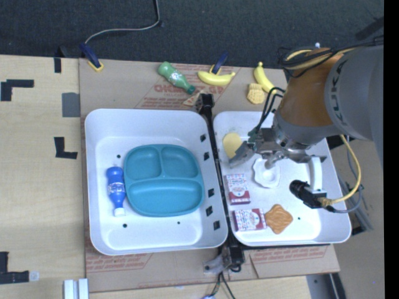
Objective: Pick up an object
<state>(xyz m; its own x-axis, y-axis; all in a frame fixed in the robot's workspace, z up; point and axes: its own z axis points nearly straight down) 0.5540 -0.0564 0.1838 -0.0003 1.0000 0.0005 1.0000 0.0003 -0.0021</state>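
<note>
1. The left bin point(100, 136) is shallow white plastic with rounded corners. A glossy teal tray point(164, 180) with three moulded compartments lies flat at its centre.
2. At the tray's 9 o'clock a small blue bottle point(115, 190) with a white cap lies on its side, just beside the tray's rim.
3. On the brown cardboard beyond the bins, at 12 o'clock from the left bin, lie a green bottle point(176, 77), a yellow banana point(216, 77), a second banana point(263, 78) and a pale yellow ridged piece point(255, 94).
4. The right bin point(330, 229), of the same white plastic, holds a smooth round yellow object point(231, 143) at its 10 o'clock corner.
5. Two flat red-and-white printed packets point(237, 188) lie one below the other along the bin's 8 o'clock side. An orange-brown, bumpy cookie-like piece point(278, 218) sits at 6 o'clock, just beside the lower packet.
6. A small white object point(268, 177) rests near the bin's middle, at 4 o'clock from the yellow object.
7. The grey arm with its orange band enters from 2 o'clock and bends down over the right bin. The gripper point(257, 157) hangs low between the yellow object and the white one; its fingers stand apart, with nothing seen between them.
8. The bench is light wood with black tape marks at 9 o'clock. Dark carpet and a thin cable lie at 12 o'clock.
</note>
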